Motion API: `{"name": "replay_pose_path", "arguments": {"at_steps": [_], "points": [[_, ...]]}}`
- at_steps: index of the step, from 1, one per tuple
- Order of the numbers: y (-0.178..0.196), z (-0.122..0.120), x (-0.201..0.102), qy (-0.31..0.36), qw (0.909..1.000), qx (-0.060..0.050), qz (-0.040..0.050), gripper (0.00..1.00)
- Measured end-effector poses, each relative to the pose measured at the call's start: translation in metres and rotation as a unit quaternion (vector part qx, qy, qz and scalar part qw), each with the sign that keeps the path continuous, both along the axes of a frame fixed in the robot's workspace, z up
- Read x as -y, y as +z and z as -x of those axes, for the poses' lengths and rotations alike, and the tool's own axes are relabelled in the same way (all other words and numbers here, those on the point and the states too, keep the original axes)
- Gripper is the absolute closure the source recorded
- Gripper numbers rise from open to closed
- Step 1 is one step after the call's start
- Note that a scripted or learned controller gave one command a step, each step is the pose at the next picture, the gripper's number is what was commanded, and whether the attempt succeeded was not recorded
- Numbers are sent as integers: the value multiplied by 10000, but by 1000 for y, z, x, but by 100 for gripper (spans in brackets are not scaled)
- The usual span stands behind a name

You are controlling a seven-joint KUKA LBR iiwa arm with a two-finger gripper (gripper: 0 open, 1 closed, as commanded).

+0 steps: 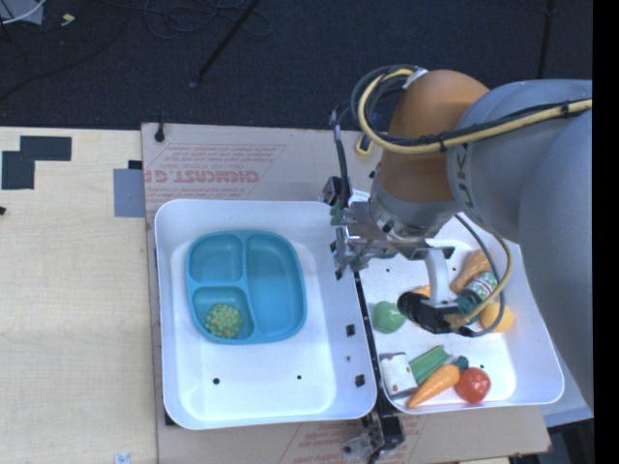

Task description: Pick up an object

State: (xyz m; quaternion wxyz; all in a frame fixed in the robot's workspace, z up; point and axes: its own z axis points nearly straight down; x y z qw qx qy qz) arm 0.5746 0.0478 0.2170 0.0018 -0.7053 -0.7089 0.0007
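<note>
The grey arm (pixel 522 162) reaches in from the right and bends down over the wall shared by the 2 white bins. Its gripper (pixel 348 249) hangs above that wall, near the far end of the bins. From this slant I cannot tell how far the gripper is open or whether it has hold of anything.

The things to be picked up lie in the right bin (pixel 527 365), mostly along its near edge:
- A toy carrot (pixel 437 383) lies tilted, with its thick end beside a red tomato (pixel 473 385).
- A green vegetable piece (pixel 428 362) lies just above the carrot.
- A small white box (pixel 395 368) sits to their left, close to the dividing wall.
- A rounded green toy (pixel 387 315) sits farther up, also near that wall.
- A small bottle (pixel 481 286) with a green label lies toward the right side, partly under the arm's cables.
- A yellow toy (pixel 501 319) lies just below the bottle.

The left bin (pixel 251 385) holds a blue divided plate (pixel 276 278) with 3 compartments. A little heap of green peas (pixel 223 319) fills the small compartment at its near left.

Both bins rest on a cardboard sheet (pixel 232 167) with red print, which lies on the pale wooden tabletop (pixel 68 307).
</note>
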Motion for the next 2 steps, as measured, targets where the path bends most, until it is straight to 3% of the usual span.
{"name": "replay_pose_path", "arguments": {"at_steps": [1,2], "points": [[7,-16,-39,-5,10000,6,1,100],[2,-10,-45,-18,10000,-11,12,100]]}}
